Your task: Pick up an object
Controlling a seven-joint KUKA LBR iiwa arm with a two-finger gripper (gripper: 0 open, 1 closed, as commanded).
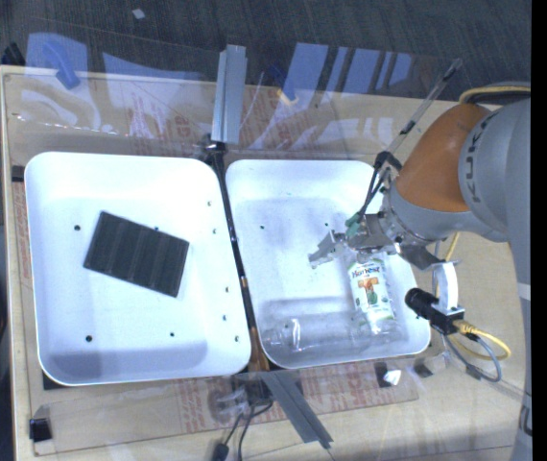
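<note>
Clear plastic shows nearest the camera: a transparent bottle (314, 334) lies on its side along the near wall of the right bin (254, 286), its neck pointing toward the left bin. Just beyond it, close to the right wall of the same bin, a small labelled bottle (372, 294) with a white, green and orange label lies lengthwise, its far end up near the gripper and its near end close to or touching the clear bottle; which of the two cannot be told at this size. Across the divider, the left bin (53, 353) holds a dark ribbed rectangular pad (137, 254), lying flat and turned at a slant, well apart from every wall. Farther back in the right bin, the gripper (326, 249) sits low over the white floor, its grey metal tip pointing left, just beside the far end of the labelled bottle. Nothing is seen between its fingers, and whether they are spread or closed cannot be told from this angle. Behind it the grey arm (494, 176) with its orange band (437, 166) reaches in from the right, over the bin's far right corner.
</note>
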